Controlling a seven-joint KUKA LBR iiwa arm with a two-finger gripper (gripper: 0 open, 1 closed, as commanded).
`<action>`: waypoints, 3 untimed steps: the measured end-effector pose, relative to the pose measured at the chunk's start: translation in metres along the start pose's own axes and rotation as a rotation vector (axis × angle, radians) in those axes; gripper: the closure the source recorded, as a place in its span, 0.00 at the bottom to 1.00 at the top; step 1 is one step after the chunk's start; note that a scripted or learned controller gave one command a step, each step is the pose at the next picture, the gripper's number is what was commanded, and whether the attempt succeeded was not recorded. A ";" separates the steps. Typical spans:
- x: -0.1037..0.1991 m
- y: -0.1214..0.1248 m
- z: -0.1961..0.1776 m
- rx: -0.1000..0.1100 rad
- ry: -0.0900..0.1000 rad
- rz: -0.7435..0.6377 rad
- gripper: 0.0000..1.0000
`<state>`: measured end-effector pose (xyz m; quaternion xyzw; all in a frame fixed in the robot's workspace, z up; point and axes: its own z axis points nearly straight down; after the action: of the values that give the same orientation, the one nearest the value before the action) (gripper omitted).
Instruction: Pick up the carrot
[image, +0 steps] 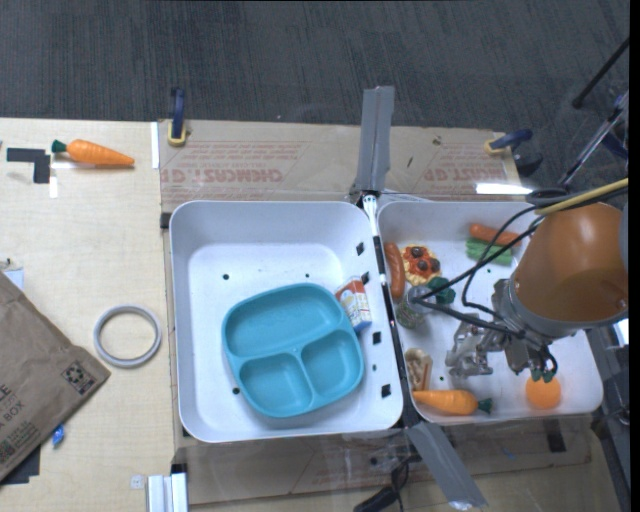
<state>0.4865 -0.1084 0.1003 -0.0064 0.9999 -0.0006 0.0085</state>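
Note:
An orange carrot (445, 401) with a green stem end lies along the front wall of the right bin (590, 405). My gripper (469, 357) hangs just above and slightly behind it, reaching in from the right under the orange-banded wrist (575, 262). Nothing visibly sits in the gripper. A second carrot (96, 153) lies on the bench at the far left, outside both bins.
The right bin also holds a hot dog (395, 270), a pizza slice (421, 261), a small round orange fruit (543, 392), an orange-red vegetable (490, 234) and a pastry piece (417, 367). The left bin (200, 250) holds a blue divided plate (292, 348) and a small packet (355, 303). A tape ring (127, 334) lies on the bench.

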 end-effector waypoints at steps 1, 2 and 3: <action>-0.023 0.019 -0.091 0.001 0.013 0.268 1.00; 0.005 -0.011 -0.124 -0.001 0.012 -0.010 1.00; 0.005 -0.011 -0.124 -0.001 0.012 -0.010 0.00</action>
<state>0.4791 -0.1192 0.2237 -0.0113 0.9999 0.0001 0.0022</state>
